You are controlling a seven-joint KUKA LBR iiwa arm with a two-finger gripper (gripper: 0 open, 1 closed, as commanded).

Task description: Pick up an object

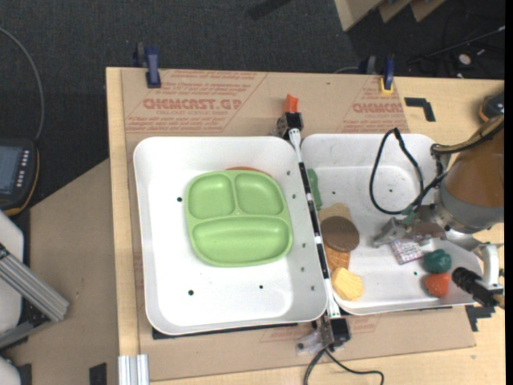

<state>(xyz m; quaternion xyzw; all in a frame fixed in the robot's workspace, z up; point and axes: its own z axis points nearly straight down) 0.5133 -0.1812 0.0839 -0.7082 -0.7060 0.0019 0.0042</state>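
Observation:
My gripper [410, 231] hangs low over the middle of the right bin [361, 155], below the grey wrist and orange band. A small pink and white packet [406, 252] lies just under it. Close by on the right sit a teal object [438, 260] and a red-orange object [437, 284]. Along the bin's left side lie a brown round cookie [339, 233], a waffle-like cracker [338, 258] and a yellow chip [347, 283]. A green item [313, 191] rests against the divider. Nothing shows held in the gripper.
The left bin [160, 279] holds a green divided plate [237, 218]. A black cable [383, 167] loops over the back of the right bin. Clamps [150, 64] stand at the bench's far edge.

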